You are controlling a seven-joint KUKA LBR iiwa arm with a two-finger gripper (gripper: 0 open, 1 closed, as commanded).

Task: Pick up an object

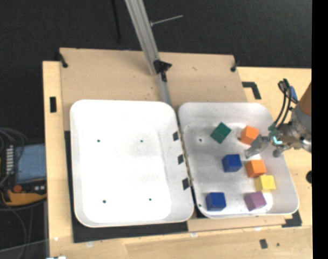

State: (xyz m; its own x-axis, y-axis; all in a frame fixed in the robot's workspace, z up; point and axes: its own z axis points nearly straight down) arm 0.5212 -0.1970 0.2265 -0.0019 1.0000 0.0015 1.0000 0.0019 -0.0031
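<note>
Gripper low over right bin, near its right side, between two orange cubes: one just up-left, the other just below. Jaws spread, nothing between them. Elsewhere in that bin: green cube, two blue cubes, yellow cube, purple cube. Left bin alongside.

Left bin open floor, right bin crowded with blocks
</note>
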